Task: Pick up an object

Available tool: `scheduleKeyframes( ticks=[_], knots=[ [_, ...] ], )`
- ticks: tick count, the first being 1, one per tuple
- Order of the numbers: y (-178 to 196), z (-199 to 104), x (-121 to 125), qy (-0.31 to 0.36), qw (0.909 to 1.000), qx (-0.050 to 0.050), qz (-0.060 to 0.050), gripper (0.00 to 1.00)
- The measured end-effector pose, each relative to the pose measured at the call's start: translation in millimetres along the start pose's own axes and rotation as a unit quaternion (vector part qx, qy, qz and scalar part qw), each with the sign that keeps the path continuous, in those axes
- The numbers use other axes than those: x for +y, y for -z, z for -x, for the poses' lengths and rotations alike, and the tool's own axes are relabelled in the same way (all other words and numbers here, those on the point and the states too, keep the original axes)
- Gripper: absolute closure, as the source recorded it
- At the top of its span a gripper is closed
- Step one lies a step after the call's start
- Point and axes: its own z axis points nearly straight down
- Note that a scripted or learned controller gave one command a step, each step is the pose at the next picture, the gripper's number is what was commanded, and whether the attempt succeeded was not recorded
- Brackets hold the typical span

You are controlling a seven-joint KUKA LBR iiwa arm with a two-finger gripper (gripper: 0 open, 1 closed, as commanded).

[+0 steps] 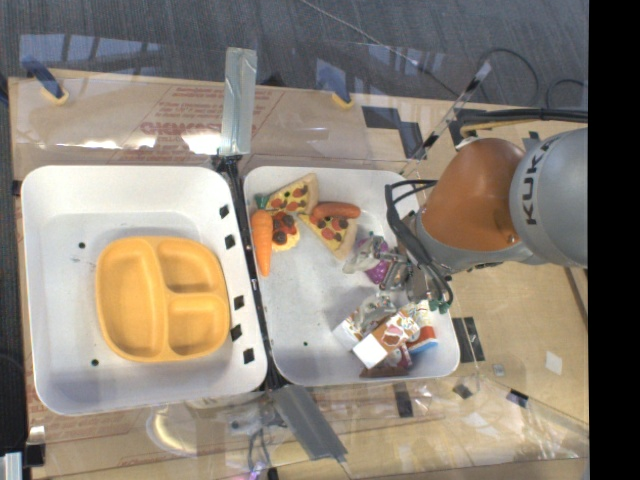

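Over the right bin, near-right part, the gripper is hanging above a heap of packets; can't tell its grip state. Carrot & pizza slices are lying far-left. Yellow tray is sitting in left bin.

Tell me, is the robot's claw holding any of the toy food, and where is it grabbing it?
It cannot be told. The gripper is down among the cluttered toys in the right bin, and nothing shows clearly between its fingers.

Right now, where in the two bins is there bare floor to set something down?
Right bin: bare floor lower left, below the carrot. Left bin: only margins around the yellow tray. Crowded: pizza slices along the top, clutter under the gripper.
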Motion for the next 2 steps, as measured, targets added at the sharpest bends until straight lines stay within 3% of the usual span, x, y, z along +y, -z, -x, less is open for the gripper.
scheduleKeyframes(
  ticks=[1,2],
  knots=[
    [-17,58,27,0.013,0.9998,0.013,0.0,0.0],
    [-17,4,13,-0.047,0.9988,0.015,-0.001,0.0]
  ],
)
